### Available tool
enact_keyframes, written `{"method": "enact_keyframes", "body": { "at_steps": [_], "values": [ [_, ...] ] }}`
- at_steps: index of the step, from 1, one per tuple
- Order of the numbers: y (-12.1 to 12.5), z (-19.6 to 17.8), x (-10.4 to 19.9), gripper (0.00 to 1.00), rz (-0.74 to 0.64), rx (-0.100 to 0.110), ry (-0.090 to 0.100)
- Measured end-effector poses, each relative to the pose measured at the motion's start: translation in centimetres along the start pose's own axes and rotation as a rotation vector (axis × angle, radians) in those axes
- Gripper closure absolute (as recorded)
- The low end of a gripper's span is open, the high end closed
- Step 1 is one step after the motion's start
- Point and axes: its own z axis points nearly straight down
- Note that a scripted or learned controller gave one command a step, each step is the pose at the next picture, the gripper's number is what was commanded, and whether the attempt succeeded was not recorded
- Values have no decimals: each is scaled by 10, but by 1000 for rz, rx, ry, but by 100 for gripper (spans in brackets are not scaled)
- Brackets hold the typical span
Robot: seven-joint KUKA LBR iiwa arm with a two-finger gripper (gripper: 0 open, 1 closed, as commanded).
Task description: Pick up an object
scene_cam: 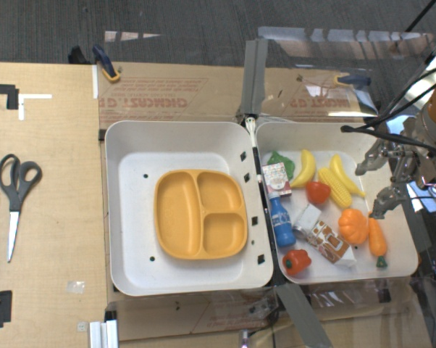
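I am hovering the gripper (386,187), fingers spread and holding nothing, over the right bin (403,263) near the toy carrot (376,237) and pumpkin (353,225), and I am judging descent comes next

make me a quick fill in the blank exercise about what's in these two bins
1. The yellow divided tray lies in the ____ bin.
2. The tray has ____ compartments.
3. Just right of the orange pumpkin lies a ____.
4. On the bench left of the bins lies a pair of ____.

Missing words: left; three; carrot; scissors
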Motion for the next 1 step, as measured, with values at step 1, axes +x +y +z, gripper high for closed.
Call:
{"method": "enact_keyframes", "body": {
  "at_steps": [1],
  "values": [
    [-29,149,-13,0,190,0,-2]
  ]
}}
